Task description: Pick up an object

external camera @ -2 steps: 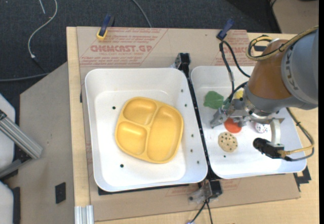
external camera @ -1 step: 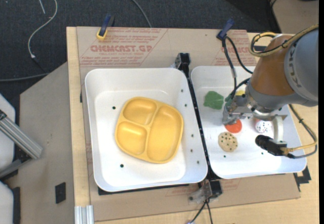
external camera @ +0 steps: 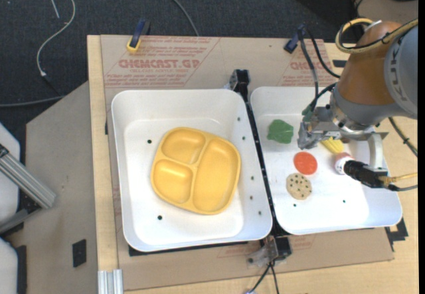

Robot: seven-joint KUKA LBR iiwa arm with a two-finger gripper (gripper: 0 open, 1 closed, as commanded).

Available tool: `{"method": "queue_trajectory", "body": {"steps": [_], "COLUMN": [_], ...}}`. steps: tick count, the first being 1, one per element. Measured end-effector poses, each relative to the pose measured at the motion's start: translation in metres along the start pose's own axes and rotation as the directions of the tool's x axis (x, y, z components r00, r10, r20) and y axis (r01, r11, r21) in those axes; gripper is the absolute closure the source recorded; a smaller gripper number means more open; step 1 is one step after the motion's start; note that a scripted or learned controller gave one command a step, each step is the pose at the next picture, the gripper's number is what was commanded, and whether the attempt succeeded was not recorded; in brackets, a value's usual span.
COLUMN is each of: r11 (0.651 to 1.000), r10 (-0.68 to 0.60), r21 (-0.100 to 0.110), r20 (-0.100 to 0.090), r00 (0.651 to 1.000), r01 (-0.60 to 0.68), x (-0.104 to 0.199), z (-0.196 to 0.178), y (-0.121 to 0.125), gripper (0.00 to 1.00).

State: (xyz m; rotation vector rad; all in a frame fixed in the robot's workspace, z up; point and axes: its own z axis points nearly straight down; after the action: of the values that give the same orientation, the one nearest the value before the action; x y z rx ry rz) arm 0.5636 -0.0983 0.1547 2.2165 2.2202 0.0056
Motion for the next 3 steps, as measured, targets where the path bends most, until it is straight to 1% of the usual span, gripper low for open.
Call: {"method": "queue_trajectory", "body": {"steps": [1, 2, 3], "r11": [1.000, 1.000, 1.000], "r10": [0.000, 0.000, -0.001], "r21": [-0.001, 0.001, 0.009], "r20": [0.000, 0.000, -0.002], "r00": [1.000, 1.000, 1.000], "r01": [0.000, 0.000, 0.001], "x": [0.005, 0.007, 0.054], "z": [-0.064, -0.107, -0.102], "y": [0.004, 0.008, 0.000], "gripper": [1.00, 1.00, 1.00]}}
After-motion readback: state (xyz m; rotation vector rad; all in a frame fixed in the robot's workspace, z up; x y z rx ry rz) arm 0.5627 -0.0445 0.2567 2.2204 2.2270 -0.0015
